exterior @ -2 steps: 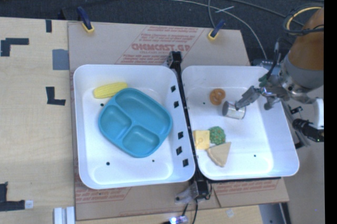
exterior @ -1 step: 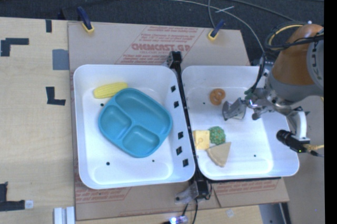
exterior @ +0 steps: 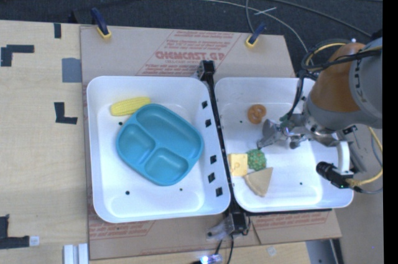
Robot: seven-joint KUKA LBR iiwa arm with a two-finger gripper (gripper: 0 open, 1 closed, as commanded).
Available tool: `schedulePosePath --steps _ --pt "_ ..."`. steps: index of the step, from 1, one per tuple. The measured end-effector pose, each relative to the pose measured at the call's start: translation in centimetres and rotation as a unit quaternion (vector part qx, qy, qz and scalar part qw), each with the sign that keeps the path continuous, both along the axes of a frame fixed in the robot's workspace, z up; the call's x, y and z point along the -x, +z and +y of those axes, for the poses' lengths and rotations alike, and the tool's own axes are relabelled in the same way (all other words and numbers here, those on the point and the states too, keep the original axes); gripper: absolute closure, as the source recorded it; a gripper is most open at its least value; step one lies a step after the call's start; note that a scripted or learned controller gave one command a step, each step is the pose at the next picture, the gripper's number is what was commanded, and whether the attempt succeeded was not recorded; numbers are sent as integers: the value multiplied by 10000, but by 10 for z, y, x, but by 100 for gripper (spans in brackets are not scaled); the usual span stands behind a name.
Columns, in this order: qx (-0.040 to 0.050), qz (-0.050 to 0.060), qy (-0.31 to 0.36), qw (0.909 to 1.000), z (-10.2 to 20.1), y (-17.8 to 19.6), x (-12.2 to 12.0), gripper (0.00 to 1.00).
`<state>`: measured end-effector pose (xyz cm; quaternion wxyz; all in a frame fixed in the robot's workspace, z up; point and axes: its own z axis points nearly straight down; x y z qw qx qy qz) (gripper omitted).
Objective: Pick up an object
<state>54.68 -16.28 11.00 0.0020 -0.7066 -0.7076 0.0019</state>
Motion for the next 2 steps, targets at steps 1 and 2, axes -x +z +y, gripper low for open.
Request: schedulePosePath --steps 1,2 --pt "9 -38 -8 10000 0 -24 -1 0" --pt "21 -53 2 10000 0 -13 -2 100"
